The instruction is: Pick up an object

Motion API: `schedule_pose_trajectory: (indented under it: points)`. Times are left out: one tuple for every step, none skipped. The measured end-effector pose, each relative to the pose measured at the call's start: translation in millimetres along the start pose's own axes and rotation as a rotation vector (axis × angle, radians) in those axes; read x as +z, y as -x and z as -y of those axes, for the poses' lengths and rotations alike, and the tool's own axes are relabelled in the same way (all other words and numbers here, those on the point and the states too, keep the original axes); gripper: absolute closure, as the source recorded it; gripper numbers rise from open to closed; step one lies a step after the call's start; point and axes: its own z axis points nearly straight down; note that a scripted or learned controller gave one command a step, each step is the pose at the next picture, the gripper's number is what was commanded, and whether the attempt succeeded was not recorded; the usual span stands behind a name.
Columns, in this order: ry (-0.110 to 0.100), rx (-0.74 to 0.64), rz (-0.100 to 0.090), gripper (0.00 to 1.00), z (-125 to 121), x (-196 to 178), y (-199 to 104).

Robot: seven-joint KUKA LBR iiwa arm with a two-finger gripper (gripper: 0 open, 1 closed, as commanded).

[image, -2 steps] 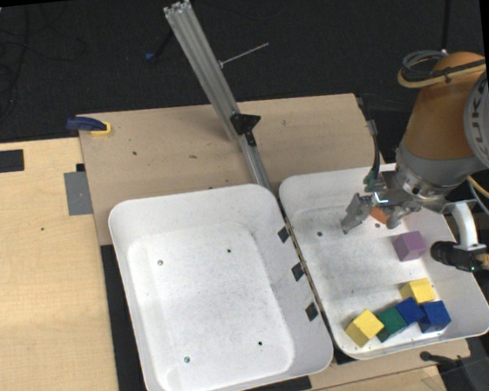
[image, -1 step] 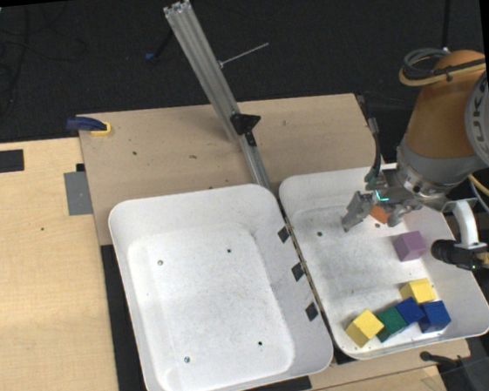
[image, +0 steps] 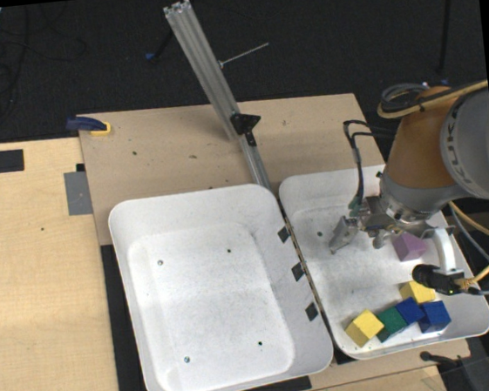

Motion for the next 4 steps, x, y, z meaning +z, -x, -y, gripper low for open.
schedule_pose_trajectory:
  points:
    - [0.009,0.002,0.002,0.00,-1,38,-1]
    - [0.008,0.009,0.000,1.00,-1,27,1]
    - [0.011,0.004,0.002,1.00,2,-16,-1]
    - [0.014,0.000,0.003,1.00,-7,-73,5]
